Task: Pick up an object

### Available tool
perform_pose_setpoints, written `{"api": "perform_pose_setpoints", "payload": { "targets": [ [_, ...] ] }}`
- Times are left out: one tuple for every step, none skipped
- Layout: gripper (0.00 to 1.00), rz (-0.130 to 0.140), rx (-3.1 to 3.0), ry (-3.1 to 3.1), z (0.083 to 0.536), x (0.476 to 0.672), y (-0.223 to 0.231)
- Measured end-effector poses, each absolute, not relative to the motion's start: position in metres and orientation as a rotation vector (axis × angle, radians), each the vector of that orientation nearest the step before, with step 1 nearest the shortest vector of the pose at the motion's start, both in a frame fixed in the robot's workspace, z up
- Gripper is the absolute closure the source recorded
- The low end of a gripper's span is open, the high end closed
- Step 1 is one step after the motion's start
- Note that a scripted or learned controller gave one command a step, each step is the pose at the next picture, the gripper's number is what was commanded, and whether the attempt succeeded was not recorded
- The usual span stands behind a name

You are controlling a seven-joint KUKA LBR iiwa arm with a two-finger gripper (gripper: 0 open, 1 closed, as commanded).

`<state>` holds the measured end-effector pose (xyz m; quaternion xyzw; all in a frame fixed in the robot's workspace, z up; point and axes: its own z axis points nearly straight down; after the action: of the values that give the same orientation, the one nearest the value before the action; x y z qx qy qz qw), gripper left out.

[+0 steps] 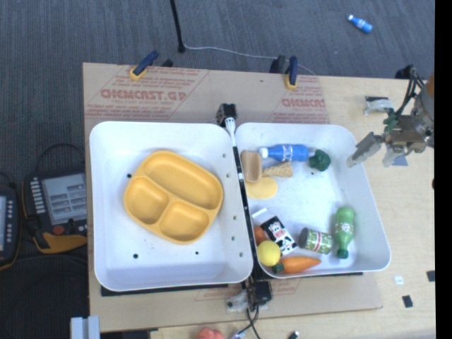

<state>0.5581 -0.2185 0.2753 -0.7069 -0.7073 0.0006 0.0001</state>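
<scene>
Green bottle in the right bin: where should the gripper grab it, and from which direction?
Grip the green bottle across its wide body, coming straight down. It lies flat, lengthwise along the right bin's right wall, with a can at its left near the base. Probably close the fingers on the upper body, clear of both.

Open floor mid right bin [321,193], toys [286,239] ringing left and front.

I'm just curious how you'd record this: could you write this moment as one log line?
stage: approach | two-finger gripper: open, holding nothing, above right white bin's right rim | nearest item: green plastic bottle | yellow divided tray: left bin
</scene>
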Motion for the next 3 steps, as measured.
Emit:
{"api": "perform_pose_setpoints", "payload": {
  "targets": [
    [0.00, 0.002, -2.220, -2.220, 0.171, 0.493, -0.213],
    [0.00, 0.000, -2.222, -2.222, 0.098, 0.485, -0.206],
    [1.00, 0.002, -2.224, -2.222, 0.109, 0.486, -0.207]
  ]
}}
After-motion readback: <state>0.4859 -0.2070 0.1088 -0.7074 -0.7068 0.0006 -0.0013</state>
